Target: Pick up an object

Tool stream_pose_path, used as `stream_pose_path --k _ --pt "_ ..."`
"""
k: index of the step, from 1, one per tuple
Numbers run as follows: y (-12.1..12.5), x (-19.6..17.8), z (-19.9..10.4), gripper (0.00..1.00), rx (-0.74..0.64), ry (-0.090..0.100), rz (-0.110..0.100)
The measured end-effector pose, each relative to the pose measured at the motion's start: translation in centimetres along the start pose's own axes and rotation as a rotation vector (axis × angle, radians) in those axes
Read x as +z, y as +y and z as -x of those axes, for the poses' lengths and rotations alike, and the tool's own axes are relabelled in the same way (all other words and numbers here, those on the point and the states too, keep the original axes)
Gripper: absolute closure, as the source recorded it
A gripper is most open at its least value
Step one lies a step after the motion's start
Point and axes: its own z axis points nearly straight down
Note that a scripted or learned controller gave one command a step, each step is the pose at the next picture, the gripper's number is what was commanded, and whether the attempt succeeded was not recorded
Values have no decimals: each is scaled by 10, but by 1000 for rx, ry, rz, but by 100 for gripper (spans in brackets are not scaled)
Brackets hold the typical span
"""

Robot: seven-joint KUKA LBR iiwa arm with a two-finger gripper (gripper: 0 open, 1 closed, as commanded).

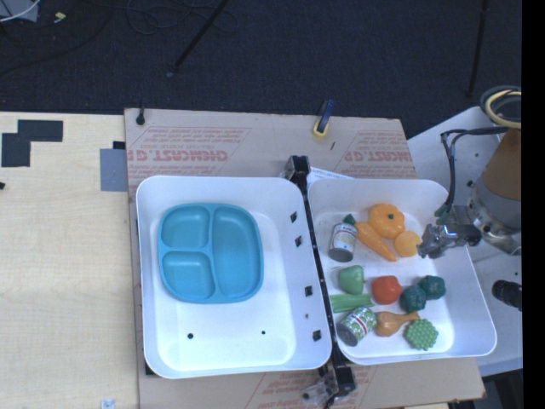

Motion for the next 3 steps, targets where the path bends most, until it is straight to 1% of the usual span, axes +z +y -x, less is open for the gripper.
stream_pose_path --k 1,2,3 --pt "0 -36 1 100 -1 1 -2" --pt "-22 -32 -38 100 -2 3 -7" --pt "-43 -41 -86 100 -3 4 -7"
